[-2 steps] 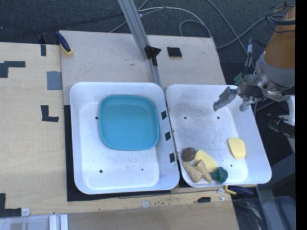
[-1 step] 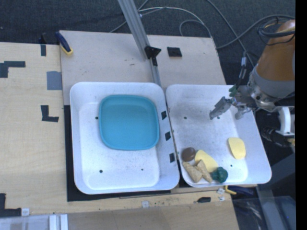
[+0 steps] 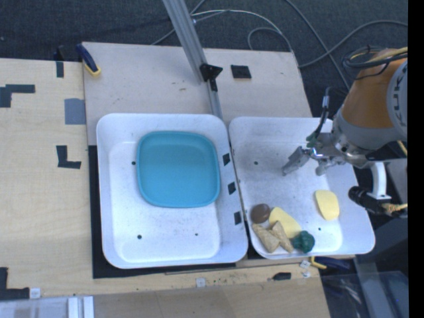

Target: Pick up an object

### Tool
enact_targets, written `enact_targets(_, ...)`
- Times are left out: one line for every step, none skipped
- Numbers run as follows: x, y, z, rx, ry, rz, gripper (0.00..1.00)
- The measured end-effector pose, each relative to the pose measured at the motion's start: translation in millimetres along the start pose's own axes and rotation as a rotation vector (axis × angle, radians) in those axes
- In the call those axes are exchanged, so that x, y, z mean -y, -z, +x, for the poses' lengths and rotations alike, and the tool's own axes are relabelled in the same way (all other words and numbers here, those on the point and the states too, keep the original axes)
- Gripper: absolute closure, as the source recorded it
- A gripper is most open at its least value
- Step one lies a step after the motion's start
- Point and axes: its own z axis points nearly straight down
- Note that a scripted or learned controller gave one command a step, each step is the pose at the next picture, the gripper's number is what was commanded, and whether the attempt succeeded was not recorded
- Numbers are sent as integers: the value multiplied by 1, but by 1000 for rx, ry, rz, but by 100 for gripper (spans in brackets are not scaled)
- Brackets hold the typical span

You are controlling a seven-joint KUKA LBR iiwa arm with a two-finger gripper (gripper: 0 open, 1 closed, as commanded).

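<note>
My gripper point(image 3: 305, 164) hangs over the middle of the right bin point(image 3: 265, 138), its two fingers spread open and nothing between them. Below it, near the bin's front edge, lies a cluster: a brown round object point(image 3: 260, 212), a yellow piece point(image 3: 283, 218), tan wedge-shaped pieces point(image 3: 270, 237) and a dark green object point(image 3: 304, 242). A separate pale yellow oval point(image 3: 326, 205) lies to the right of the cluster, just below and right of the gripper.
The left bin point(image 3: 119, 237) holds a square blue plate point(image 3: 177, 168). A slanted metal pole point(image 3: 192, 42) rises behind the bins. Cables point(image 3: 278, 25) trail across the dark floor at the back. The arm's orange band point(image 3: 374, 101) is at the right.
</note>
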Motion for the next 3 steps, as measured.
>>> enact_targets(7, -61, 3, 0, 1, 0, 0)
enact_targets(6, -48, 3, 0, 2, -5, 100)
enact_targets(10, -5, 3, 1, 1, -9, 100)
